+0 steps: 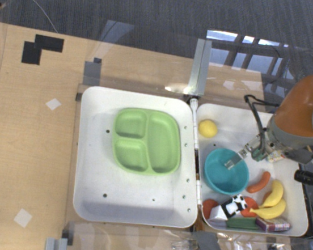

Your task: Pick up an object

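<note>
Tool (233,160) sits low over the teal bowl (226,171) in the right bin (302,226), its tip inside the bowl's rim; whether it is released or clenched cannot be told, and nothing is seen in its grasp. Above it the grey arm (309,116), with its orange band, reaches in from the right. Right bin contents: a yellow ball (207,127) near the far left corner, apart from the bowl; a red sausage-shaped piece (258,182) just right of the bowl; two bananas (273,201) beside that piece; a black-and-white item (235,206), a red item (209,206), a green block (242,223) and a small purple box (272,225) crowded along the near wall. Left bin (92,159) holds a green three-compartment plate (145,140), lying flat near its middle, well clear of the walls. Bins stand side by side, touching along a shared edge, on a light wood-grain table (21,149). Table surface carries black square marks (41,48) at far left and small pale tags (53,103). Metal brackets (200,67) stand at the bins' far edge, and clear panels give reflections across the table. Beyond the table lies dark grey carpet (131,9). Cables (256,109) run near the arm at right.
</note>
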Motion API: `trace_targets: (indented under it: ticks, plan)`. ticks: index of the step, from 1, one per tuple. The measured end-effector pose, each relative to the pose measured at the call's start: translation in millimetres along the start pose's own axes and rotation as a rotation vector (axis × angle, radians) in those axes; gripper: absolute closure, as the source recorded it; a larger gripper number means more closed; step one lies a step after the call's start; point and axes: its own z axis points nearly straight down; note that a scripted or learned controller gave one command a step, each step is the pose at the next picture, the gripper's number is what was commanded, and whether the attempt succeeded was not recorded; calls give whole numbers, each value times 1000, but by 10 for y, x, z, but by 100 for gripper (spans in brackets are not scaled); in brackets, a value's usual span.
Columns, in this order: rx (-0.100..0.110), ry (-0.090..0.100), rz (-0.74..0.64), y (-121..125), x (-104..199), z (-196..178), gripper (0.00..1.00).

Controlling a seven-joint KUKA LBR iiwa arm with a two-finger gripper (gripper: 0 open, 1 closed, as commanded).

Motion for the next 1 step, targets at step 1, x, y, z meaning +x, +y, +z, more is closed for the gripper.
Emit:
trace_targets:
  ticks: [1]
  plan:
    - [-4,-4,135,-348,399,-16,0]
